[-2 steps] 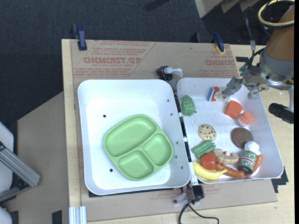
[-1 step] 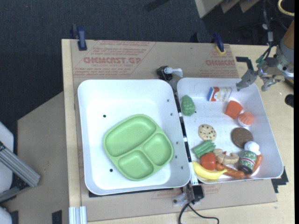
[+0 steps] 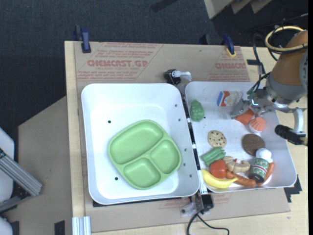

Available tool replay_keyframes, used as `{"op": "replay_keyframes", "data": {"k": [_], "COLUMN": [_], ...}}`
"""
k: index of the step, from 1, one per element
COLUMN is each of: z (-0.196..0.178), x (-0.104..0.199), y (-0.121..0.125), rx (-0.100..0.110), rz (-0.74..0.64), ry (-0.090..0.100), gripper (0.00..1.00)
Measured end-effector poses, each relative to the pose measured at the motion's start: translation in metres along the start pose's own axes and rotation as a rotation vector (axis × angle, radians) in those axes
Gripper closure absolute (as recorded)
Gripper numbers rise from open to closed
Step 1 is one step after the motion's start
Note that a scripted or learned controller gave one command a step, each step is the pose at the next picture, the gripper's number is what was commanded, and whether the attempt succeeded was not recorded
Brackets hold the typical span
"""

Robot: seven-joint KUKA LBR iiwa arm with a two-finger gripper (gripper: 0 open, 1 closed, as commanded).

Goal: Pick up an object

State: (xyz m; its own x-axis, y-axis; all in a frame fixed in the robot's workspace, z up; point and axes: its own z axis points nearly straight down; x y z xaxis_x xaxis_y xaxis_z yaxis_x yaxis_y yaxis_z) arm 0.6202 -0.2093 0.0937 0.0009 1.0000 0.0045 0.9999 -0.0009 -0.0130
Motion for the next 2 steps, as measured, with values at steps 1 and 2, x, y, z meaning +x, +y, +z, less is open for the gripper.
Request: {"op": "replay_keyframes", "data": {"k": [1, 2], "z": [-0.019, -0.087], "x": [-0.001, 0.056], "y": [0.004, 0.023], "rx": [-0.015, -0.022], "rz": [0.0, -0.007], "ry": [-0.005, -0.006], "gripper": [1.0, 1.0]}}
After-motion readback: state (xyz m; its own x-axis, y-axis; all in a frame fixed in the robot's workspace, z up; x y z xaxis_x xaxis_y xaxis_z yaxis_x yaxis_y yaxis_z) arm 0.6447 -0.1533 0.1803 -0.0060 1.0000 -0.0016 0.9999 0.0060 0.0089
